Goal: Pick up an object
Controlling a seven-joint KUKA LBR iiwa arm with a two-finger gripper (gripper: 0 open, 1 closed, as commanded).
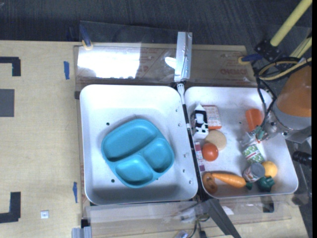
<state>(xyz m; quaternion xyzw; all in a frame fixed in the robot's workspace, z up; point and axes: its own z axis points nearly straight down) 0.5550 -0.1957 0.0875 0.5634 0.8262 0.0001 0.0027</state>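
Bench: two white bins [89, 133] are borne side by side.
Left bin: a blue divided tray [137, 151] is held.
Right bin: carrot [229, 179], tomato [210, 152], milk carton [200, 122] are gathered.
Arm [297, 100]: seen above right bin's edge.
Grip state: cannot be told.

Bright, even overhead light; soft focus throughout

Strong white glare on the clear sheet [119, 63] at 12 o'clock; faint shadows inside the left bin [89, 133]; the arm [296, 100] at 3 o'clock is blurred; floor beyond stays dim.
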